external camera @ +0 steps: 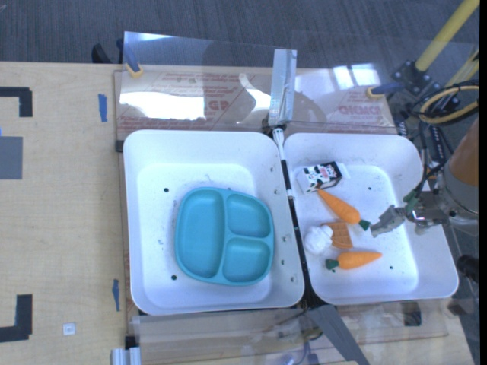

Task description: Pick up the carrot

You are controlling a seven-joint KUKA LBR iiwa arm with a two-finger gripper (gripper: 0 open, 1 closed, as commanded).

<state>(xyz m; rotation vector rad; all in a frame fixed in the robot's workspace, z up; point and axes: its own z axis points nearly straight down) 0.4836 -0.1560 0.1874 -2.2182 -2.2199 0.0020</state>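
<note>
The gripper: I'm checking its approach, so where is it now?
In the camera view the gripper is over the right bin, near its right side, just right of the upper carrot's green end and above the lower carrot.

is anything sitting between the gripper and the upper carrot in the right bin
Nothing visible. The gripper hangs just right of the upper carrot, near its green top, with bare bin floor between them. The milk carton lies above, off that line.

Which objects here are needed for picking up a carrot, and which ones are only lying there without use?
For the job:
- upper carrot, in the right bin
- lower carrot, same bin
- pincer, close to the upper carrot's green end

Only lying there:
- black-and-white cow-pattern item
- white and tan piece between the carrots
- blue divided plate in the left bin
</note>
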